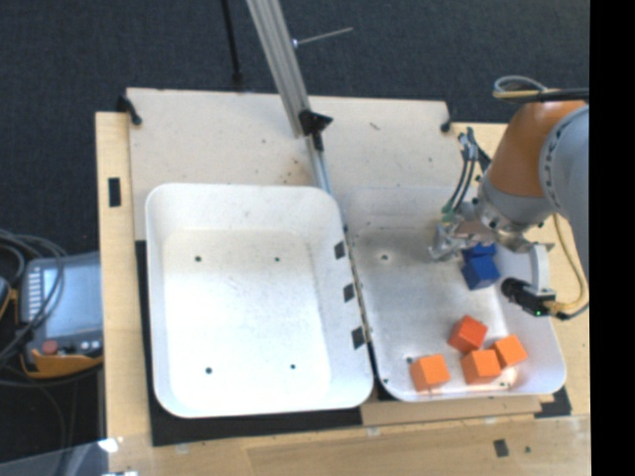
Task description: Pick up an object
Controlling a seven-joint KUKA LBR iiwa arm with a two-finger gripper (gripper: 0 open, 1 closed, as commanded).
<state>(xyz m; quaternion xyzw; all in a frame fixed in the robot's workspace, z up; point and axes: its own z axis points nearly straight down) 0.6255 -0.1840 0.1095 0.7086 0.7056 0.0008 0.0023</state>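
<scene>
From my console I see the arm reaching in from the right edge of the frame, its orange band over the upper right part of the right bin. The gripper hangs low over that bin, and a blue block sits right beneath it, apparently between the fingers, though I cannot tell whether they are actually closed on it or merely straddling it. Toward the lower right of the frame, four orange cubes lie in a loose cluster near the right bin's bottom wall, well apart from the gripper. The left bin fills the centre-left. A slanted aluminium post rises from the upper middle.
</scene>
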